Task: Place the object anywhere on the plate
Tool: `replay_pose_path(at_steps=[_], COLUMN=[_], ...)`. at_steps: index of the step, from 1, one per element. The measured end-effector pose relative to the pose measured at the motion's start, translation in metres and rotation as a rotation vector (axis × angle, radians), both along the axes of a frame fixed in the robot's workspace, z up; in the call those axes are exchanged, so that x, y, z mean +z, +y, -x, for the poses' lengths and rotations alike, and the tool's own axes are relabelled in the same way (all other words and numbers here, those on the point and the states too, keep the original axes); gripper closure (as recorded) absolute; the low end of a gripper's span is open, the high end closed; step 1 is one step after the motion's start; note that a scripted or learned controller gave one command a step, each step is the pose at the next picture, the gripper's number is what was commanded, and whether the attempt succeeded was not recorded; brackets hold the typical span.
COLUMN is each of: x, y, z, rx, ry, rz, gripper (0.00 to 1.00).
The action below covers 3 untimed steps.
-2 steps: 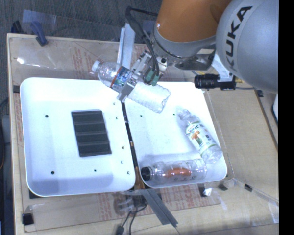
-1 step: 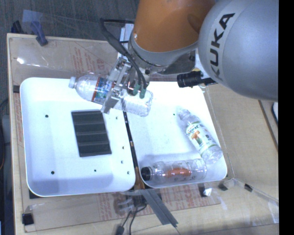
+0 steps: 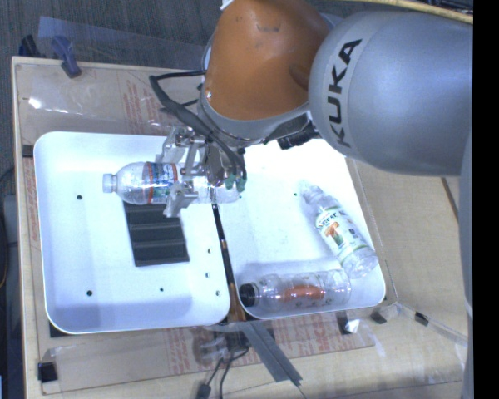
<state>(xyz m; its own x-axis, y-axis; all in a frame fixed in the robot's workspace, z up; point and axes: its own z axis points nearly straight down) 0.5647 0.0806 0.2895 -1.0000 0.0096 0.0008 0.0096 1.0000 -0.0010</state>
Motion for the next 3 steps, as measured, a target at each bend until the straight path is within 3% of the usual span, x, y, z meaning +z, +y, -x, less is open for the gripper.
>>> replay_pose_path(at_steps=[1, 2, 3], x=[-0.03, -0.085, -0.002], y=[-0.033, -0.083, -0.038], z=[-0.021, -0.073, -0.052], rx=[0.264, 0.416, 0.639], ry=[0.001, -0.001, -0.007], rz=[-0.001, -0.001, 0.0], gripper=[1.0, 1.0, 1.0])
